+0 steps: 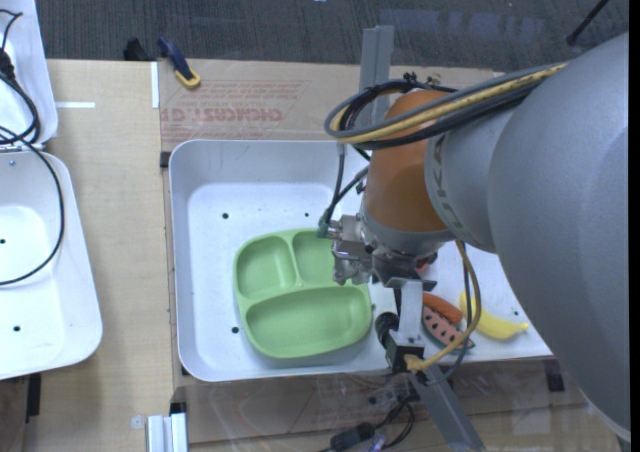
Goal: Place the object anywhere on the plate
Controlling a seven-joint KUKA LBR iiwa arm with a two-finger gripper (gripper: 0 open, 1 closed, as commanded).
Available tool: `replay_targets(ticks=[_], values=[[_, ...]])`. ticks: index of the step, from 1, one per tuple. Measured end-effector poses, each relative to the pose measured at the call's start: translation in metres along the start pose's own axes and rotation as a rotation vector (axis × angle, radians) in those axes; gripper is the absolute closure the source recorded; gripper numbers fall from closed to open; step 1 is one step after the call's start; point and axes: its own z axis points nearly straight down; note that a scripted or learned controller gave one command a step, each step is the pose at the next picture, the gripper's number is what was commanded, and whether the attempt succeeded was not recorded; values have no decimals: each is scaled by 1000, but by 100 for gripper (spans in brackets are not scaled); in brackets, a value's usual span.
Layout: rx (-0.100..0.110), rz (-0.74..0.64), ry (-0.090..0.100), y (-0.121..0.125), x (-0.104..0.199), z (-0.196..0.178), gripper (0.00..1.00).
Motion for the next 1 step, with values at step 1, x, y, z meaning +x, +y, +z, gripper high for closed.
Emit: replay_targets(ticks=[1], values=[[0, 0, 0, 0, 0, 0, 0]])
